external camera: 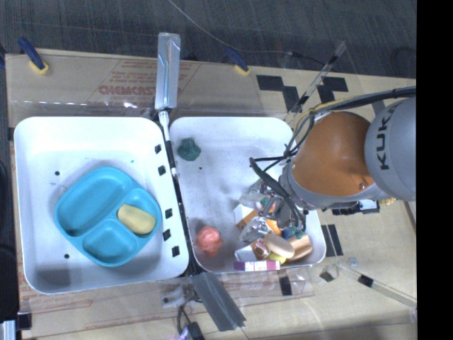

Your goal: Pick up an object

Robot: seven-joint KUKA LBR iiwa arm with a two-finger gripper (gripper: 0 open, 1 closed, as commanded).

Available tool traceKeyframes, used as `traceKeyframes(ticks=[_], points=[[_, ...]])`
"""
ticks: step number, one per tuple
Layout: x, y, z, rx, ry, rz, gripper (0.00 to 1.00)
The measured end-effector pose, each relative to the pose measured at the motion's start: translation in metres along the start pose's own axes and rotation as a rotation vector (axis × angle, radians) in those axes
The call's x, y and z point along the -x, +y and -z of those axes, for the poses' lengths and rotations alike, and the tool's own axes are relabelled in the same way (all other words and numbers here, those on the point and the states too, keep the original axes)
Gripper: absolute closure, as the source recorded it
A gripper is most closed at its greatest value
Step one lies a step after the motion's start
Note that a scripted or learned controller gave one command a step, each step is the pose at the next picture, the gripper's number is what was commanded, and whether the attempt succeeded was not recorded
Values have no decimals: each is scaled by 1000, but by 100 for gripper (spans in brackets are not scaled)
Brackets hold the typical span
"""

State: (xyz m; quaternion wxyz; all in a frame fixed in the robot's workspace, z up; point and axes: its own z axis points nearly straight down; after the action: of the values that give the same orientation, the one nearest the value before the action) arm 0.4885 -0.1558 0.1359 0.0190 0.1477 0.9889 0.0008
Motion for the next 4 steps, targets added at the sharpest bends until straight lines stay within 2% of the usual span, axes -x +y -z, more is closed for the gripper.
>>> traceKeyframes(ticks=[1,2,3,4], points=[[74,-3,105,-5,29,157,0],[126,-20,54,-15,35,-393,0],[74,-37,-24,-11,11,-575,0],[71,-34,-26,-1,-15,-179,0]])
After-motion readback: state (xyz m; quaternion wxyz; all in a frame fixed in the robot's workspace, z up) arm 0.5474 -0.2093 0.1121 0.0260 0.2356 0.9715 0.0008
